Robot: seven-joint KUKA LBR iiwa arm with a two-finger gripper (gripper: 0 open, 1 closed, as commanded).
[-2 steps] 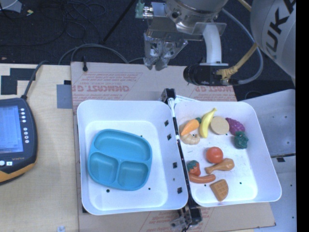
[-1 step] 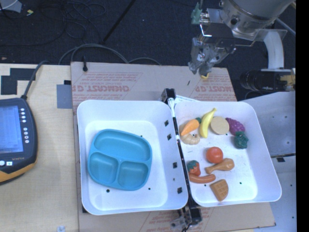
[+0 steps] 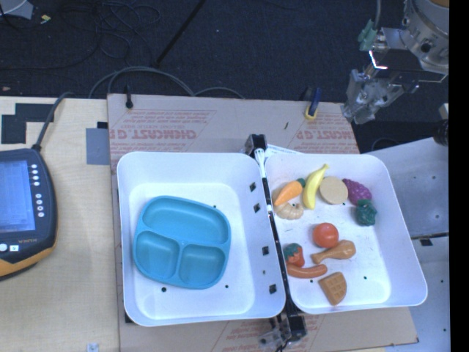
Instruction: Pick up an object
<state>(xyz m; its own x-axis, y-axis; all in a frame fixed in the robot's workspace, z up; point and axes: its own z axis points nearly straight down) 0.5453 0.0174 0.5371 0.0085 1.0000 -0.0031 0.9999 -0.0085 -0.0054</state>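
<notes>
gripper [image 3: 364, 103] hung at the far right, above the dark floor past the bench edge, well apart from both bins; whether it was open or closed could not be told. cardboard sheet [image 3: 220, 127] lay under the bins on the wooden bench [image 3: 44, 299], with cables trailing across the floor behind. teach pendant [image 3: 22, 207] sat at the left (screen lit). left bin [image 3: 146, 169] held a blue divided tray [image 3: 182, 242]. right bin [image 3: 392, 259] held toy food: banana [image 3: 315, 185], carrot [image 3: 287, 193], tomato [image 3: 325, 235], drumstick [image 3: 335, 253], grapes [image 3: 357, 191], broccoli [image 3: 366, 213], a tan disc [image 3: 333, 191], a sausage [image 3: 306, 271].
</notes>
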